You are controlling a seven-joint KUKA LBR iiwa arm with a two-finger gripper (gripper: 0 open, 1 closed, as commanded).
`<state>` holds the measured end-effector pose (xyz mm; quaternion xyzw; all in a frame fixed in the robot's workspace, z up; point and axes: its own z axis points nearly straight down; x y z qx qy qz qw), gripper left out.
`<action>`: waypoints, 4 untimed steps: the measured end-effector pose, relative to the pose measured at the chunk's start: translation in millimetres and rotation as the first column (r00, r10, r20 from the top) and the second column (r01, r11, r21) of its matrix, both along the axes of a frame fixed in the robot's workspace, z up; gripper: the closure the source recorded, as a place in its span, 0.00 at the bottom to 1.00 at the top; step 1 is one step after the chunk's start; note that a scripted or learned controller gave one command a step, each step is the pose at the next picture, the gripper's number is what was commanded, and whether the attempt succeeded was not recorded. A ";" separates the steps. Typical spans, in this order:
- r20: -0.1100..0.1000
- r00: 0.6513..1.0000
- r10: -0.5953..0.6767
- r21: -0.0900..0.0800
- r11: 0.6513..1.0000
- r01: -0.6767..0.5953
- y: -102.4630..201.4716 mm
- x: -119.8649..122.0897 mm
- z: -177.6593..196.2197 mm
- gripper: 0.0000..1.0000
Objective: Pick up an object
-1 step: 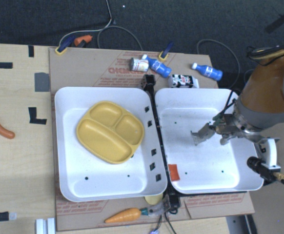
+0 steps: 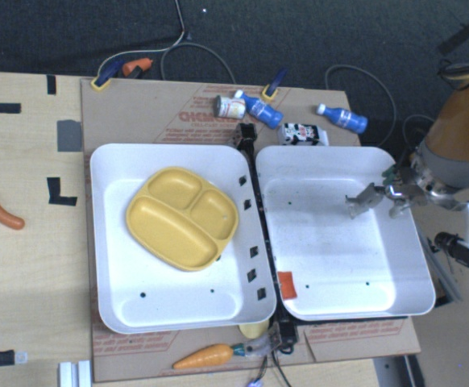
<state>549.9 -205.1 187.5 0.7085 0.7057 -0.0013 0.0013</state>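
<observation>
A yellow divided plate (image 2: 184, 217) lies in the left white bin (image 2: 114, 297). The right white bin (image 2: 331, 248) holds a small orange-red block (image 2: 285, 285) near its front left corner. My gripper (image 2: 377, 200) hangs over the right bin's far right part, its fingers (image 2: 362, 201) spread open and pointing left. Nothing sits between them. The arm's orange band (image 2: 454, 127) shows at the right edge.
Behind the bins lie two blue bottles (image 2: 343, 118) (image 2: 264, 111), a white bottle (image 2: 230, 106) and a small black-and-white box (image 2: 303, 134). A toy carrot (image 2: 205, 356) lies in front of the bins. A sausage (image 2: 3, 210) rests on the bench at far left.
</observation>
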 end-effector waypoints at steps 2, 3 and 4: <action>0.006 1.000 0.010 0.003 1.000 -0.010 106.1 110.3 -101.8 0.00; 0.001 1.000 0.004 0.003 1.000 -0.004 65.9 118.9 -76.9 0.00; -0.009 1.000 0.006 0.006 1.000 -0.005 112.1 50.8 -91.2 0.00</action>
